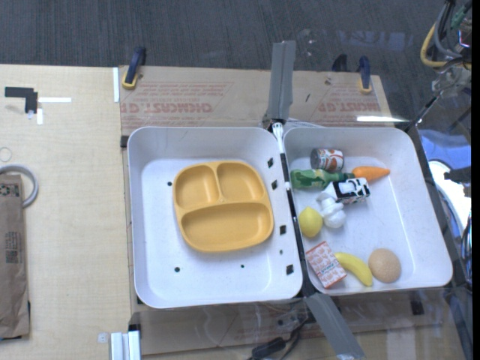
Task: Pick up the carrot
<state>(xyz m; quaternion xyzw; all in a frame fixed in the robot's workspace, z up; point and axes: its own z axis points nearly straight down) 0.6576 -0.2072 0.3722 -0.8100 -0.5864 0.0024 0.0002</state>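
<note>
The carrot (371, 173) is a small orange cone lying flat in the right bin (420, 223), near its far wall, with the tip pointing right. Its blunt end touches a black-and-white toy (351, 190). A small tin can (327, 159) lies just to the carrot's left, and a green leafy piece (311, 178) sits beyond the toy.
The right bin also holds a lemon (310, 221), a white lump (332, 210), a red carton (325, 264), a banana (355, 268) and a tan ball (384, 265). A yellow divided plate (223, 205) lies in the left bin (150, 223). Cables (450, 28) hang at top right.
</note>
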